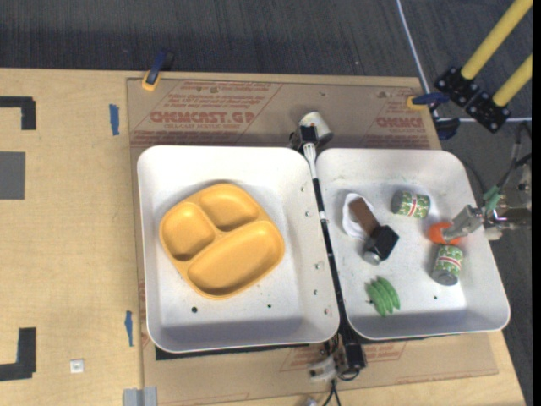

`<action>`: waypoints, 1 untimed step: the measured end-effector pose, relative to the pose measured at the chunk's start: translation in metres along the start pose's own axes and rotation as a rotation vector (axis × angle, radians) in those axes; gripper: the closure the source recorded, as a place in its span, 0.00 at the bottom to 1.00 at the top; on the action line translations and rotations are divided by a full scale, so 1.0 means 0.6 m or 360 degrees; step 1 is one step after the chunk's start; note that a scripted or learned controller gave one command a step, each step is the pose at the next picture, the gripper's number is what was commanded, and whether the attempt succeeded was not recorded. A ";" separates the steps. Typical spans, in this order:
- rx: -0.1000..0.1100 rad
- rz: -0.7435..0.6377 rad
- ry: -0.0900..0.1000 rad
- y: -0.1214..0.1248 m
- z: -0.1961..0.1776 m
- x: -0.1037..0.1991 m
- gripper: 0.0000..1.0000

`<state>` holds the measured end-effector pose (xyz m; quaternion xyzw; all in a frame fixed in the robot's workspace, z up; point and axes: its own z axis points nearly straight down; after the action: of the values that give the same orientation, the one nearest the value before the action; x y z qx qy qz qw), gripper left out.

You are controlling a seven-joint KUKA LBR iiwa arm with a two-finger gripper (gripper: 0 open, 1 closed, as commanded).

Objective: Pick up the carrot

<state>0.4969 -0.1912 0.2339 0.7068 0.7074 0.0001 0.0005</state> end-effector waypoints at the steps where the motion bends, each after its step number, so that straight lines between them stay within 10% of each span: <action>1: -0.0004 -0.0001 -0.0002 0.001 -0.017 0.000 1.00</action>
<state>0.4978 -0.1912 0.2441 0.7065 0.7077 0.0005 0.0018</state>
